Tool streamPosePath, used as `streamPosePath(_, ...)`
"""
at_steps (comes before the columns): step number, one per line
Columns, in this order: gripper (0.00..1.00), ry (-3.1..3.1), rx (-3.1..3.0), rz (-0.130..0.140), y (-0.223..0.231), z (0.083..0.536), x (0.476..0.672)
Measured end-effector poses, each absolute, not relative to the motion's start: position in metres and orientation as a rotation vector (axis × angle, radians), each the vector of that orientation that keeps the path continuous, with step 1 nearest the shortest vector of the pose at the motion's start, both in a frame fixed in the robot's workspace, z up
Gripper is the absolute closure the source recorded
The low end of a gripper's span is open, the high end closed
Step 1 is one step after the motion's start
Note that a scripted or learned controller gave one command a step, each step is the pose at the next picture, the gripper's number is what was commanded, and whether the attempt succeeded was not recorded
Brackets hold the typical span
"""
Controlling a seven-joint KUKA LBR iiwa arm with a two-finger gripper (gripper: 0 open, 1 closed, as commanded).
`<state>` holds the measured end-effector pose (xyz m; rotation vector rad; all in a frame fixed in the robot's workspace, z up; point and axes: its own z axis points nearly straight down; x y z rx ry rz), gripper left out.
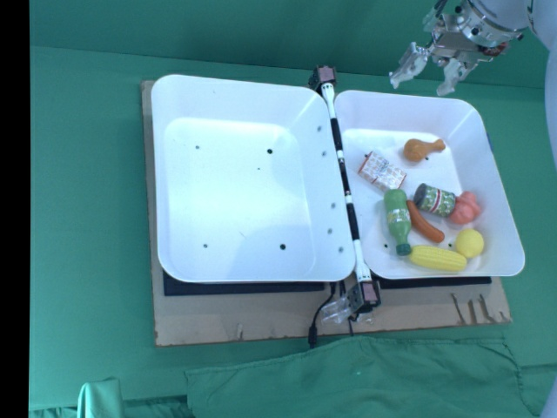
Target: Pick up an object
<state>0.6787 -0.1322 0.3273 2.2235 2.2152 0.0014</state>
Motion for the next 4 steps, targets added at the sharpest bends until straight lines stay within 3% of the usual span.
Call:
streamPosePath(1,0.0,2.215,2.223,0.001,-0.132,0.327,0.679)
streamPosePath(3,0.0,2.22,2.224,-0.005,-0.131,0.215,0.688)
streamPosePath(4,0.0,2.234,2.23,-0.012,-0.132,0.188,0.688)
